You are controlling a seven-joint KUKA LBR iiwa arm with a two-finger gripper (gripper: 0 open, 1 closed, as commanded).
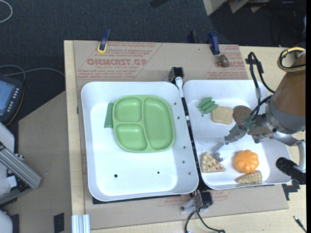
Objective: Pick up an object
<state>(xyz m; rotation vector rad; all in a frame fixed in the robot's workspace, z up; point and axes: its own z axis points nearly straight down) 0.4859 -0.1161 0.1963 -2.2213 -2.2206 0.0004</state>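
The jaws (218, 154), whose opening I cannot tell, are hovering low in the right bin (194, 96) just above the pizza slice (212, 163), likely approaching it, and next need a final descent and closing.

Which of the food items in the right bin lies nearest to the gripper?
The pizza slice, just below the gripper; the pumpkin, cone, beans and bread lie farther.
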